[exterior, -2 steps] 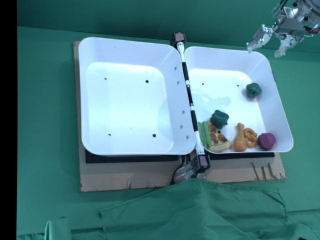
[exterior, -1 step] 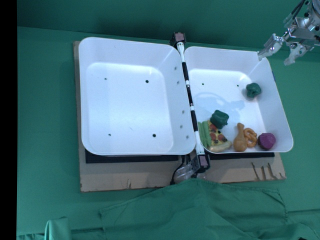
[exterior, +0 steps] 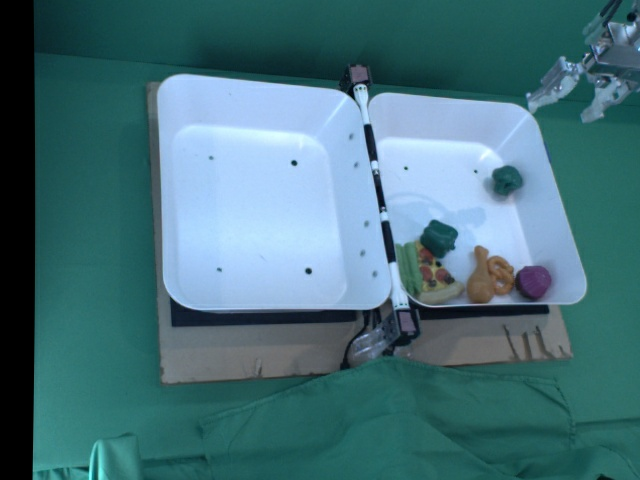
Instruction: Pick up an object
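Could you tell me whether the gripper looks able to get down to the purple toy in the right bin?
Probably yes: the gripper hangs open above the bin's far corner, and the purple toy lies uncovered by the near wall.

The hand [exterior: 580,88] hangs open above the green cloth [exterior: 100,268], beyond the right bin [exterior: 455,118] holding toy foods.

Two white bins: the left bin [exterior: 260,193] at nine o'clock, the right bin [exterior: 455,133] at three. In the right bin lie five toys: two dark green pieces, one [exterior: 507,179] toward two o'clock and one [exterior: 438,237] near the middle; one pizza slice [exterior: 428,274] at seven o'clock; one orange pretzel [exterior: 490,275] at five; one purple piece [exterior: 533,281] beside it.
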Motion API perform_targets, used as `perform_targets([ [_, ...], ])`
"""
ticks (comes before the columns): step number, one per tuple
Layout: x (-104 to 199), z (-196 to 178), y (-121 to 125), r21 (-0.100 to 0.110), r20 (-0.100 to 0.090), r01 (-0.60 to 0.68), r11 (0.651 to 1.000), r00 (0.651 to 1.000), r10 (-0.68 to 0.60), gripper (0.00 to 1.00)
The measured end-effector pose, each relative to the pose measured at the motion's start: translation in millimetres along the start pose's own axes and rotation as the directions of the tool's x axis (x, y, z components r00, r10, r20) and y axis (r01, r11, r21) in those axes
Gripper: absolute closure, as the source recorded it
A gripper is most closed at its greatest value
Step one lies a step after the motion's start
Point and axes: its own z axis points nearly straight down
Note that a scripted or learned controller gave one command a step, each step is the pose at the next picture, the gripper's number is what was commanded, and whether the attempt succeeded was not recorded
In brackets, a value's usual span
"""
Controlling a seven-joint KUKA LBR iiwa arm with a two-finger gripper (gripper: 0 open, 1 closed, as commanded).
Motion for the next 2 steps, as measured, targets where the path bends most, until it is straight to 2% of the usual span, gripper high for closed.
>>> perform_targets([
  [1,23.8,92.8,-36.5,0.017,-0.005,-0.001,1.000,1.000,0.001,0.00],
  [2,62.9,155.6,-95.8,0.017,-0.006,0.000,1.000,1.000,0.000,0.00],
])
